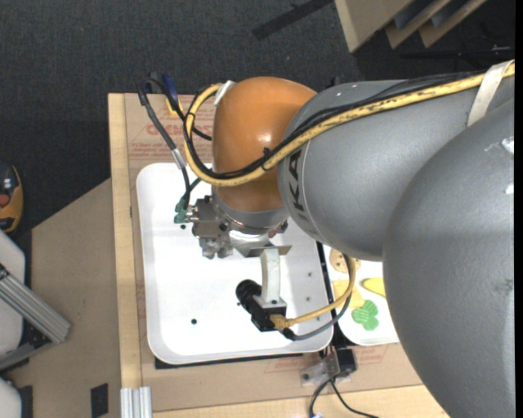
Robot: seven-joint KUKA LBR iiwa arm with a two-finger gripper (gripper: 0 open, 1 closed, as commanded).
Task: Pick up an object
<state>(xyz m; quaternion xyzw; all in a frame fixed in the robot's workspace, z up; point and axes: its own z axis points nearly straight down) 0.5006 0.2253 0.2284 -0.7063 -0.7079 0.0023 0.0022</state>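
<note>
The claw (214, 237) hangs low over the left white bin (163, 269), hidden beneath the orange wrist band (249, 135); its state cannot be told. In the right bin (359, 336) lie a green object (365, 314) and a yellow object (373, 286), well apart from the claw.

Bkgd: dark carpet floor (73, 49); tan table (127, 245); beige boards (409, 24) top right; aluminium extrusion (33, 306) at left.

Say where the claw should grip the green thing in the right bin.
Probably across its lumpy middle, from straight above: the green thing lies low in the right bin, a yellow piece sits close behind it, and the arm hides its right side.
</note>
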